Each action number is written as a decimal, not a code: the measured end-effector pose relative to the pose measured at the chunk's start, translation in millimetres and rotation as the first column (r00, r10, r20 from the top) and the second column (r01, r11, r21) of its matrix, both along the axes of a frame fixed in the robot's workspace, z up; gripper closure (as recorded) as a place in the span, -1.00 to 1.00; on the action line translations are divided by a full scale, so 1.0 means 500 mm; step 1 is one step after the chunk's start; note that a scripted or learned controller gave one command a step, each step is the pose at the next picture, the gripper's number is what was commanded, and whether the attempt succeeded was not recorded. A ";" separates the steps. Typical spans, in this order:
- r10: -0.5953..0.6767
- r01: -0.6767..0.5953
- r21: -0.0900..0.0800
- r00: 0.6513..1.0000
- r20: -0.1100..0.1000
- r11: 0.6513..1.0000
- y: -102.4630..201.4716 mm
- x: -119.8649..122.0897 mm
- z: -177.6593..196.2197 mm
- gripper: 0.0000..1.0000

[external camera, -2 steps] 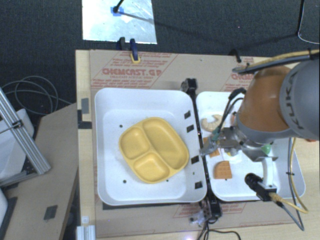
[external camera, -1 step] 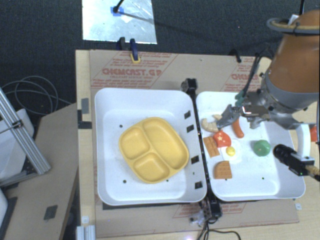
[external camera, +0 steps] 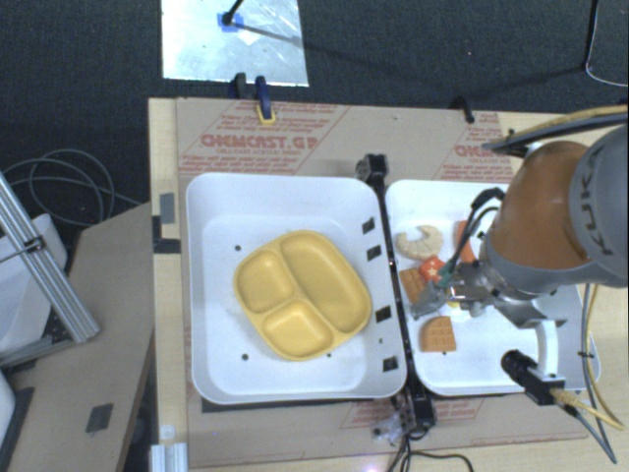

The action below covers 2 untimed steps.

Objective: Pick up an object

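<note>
Down low in the right bin point(external camera: 472, 386), so reaching in for a grab. Gripper point(external camera: 432, 298) right over the small food pieces: an orange cracker point(external camera: 438, 335) just below, a pale curled piece point(external camera: 421, 241) above, an orange bit point(external camera: 412, 283) beside. Can't tell if open or closed. Nothing seen held. Left bin point(external camera: 211, 264) with a yellow divided plate point(external camera: 302, 293), well apart.

Left bin point(external camera: 211, 214) has open floor along its edges — yellow tray point(external camera: 301, 293) hogs the middle. Right bin point(external camera: 432, 380) is cramped — food pieces crowd its left edge.
</note>
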<state>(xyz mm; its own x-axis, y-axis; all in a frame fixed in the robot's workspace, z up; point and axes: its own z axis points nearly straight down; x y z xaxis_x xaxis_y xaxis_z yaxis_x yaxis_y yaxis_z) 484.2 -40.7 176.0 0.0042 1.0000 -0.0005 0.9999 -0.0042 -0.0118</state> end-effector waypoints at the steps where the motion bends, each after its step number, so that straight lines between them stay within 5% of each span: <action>1: 0.013 -0.013 0.002 1.000 0.014 1.000 0.128 0.042 0.017 -1.00; 2: 0.006 -0.006 0.000 1.000 0.030 1.000 0.043 0.019 0.334 -1.00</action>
<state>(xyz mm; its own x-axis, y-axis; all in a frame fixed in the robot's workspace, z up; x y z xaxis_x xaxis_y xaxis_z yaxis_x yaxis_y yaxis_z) 493.9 -19.4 342.8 -0.0021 1.0000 -0.0007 0.9998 0.0022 0.0185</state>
